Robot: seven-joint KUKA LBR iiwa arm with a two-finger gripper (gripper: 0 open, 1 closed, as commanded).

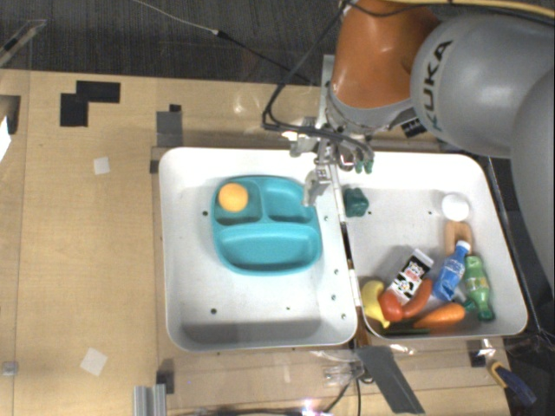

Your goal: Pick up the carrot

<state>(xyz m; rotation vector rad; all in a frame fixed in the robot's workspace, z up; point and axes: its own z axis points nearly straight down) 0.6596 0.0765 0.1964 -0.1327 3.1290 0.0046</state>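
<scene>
gripper (pixel 317 180): over the bins' shared wall, beside blue tray (pixel 264 225); grip state cannot be told | carrot (pixel 440 316): right bin (pixel 486 189), 5 o'clock corner, among clutter, well apart from gripper

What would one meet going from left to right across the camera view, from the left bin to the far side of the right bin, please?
Orange ball → blue tray → gripper → green block → banana → carrot → green bottle.
</scene>
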